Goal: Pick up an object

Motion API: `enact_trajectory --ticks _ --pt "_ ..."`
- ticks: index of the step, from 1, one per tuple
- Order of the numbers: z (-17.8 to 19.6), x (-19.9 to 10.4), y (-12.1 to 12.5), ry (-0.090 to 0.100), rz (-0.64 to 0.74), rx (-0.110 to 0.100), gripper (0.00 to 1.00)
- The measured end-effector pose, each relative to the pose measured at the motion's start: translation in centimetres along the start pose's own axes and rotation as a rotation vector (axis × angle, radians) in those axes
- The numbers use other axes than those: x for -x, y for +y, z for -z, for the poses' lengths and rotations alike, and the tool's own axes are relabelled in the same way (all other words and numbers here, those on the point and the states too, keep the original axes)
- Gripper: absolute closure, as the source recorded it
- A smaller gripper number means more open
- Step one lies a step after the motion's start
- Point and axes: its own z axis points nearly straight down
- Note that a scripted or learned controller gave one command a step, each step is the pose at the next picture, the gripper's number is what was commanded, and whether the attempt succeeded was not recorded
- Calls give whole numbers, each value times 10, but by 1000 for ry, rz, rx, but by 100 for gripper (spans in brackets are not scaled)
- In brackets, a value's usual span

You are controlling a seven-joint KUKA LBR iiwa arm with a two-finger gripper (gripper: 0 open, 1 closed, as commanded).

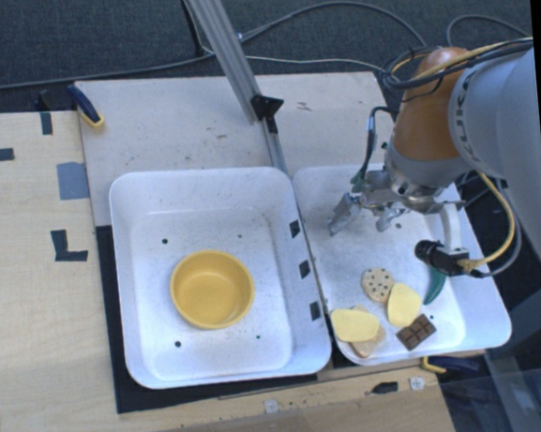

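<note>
My gripper (362, 217) hangs over the back part of the right bin (320, 192), its two fingers spread apart with nothing between them. Toward the front of that bin lie a speckled round cookie (377, 284), a yellow oval piece (355, 324), a second yellow piece (403, 303) and a brown chocolate block (415, 332). A dark green item (435, 264) lies at the bin's right side. All of these sit nearer the front than the gripper and apart from it.
A yellow bowl (212, 289) stands in the left bin (128, 204). A slanted metal pole (233, 58) runs down to the ridge between the two bins. Cables loop behind the arm's orange band (427, 121).
</note>
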Motion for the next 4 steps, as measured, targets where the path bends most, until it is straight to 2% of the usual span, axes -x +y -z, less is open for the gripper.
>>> enact_trajectory --ticks 1,2,3,4 --pt "12 0 1 0 1 2 100" --pt "73 -1 2 0 0 6 100" --pt "70 -1 2 0 0 3 100" --pt "62 -54 -11 1 3 2 100"
